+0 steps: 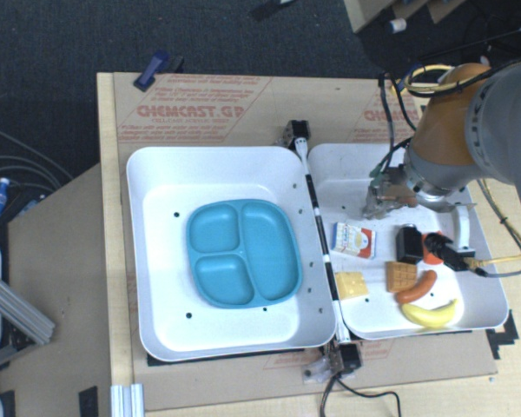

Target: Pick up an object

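Observation:
My gripper (381,201) hangs low over the back left part of the right bin (354,165), reaching in from the right. Just in front of it lies a small white packet (353,240) with red and orange print, and nothing shows between the gripper's tips. Nearer the front lie a pale yellow cracker (351,285), a brown waffle square (400,275), a reddish sausage (416,287) and a yellow banana (432,314). A small orange piece (432,247) sits right of the packet.
The left bin (156,233) holds a blue divided plate (241,252) in its middle. A ridge with black clips (297,132) separates the two bins. A blue object (152,69) lies on the cardboard behind the bins.

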{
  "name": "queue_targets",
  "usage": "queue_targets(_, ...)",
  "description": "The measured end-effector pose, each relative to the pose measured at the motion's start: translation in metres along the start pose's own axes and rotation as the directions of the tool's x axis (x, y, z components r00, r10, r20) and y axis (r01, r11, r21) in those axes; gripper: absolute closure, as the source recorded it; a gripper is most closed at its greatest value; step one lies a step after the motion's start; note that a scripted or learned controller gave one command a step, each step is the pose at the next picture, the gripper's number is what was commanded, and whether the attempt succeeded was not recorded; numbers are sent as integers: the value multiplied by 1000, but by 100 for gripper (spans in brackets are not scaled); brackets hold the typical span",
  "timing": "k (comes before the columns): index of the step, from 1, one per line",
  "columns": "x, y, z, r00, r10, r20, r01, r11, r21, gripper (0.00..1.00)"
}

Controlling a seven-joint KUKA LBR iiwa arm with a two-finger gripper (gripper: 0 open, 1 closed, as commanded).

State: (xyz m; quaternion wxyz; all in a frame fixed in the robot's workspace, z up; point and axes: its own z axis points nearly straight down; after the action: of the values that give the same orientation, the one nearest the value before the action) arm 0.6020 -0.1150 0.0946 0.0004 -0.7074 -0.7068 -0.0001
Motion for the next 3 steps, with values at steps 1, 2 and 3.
queue_targets(1,0,0,0,1000,0,0,0,1000,0,0)
queue_targets(2,12,65,10,1000,-2,1,2,1000,-1,0)
queue_targets(3,1,8,10,1000,-1,0,1,1000,2,0)
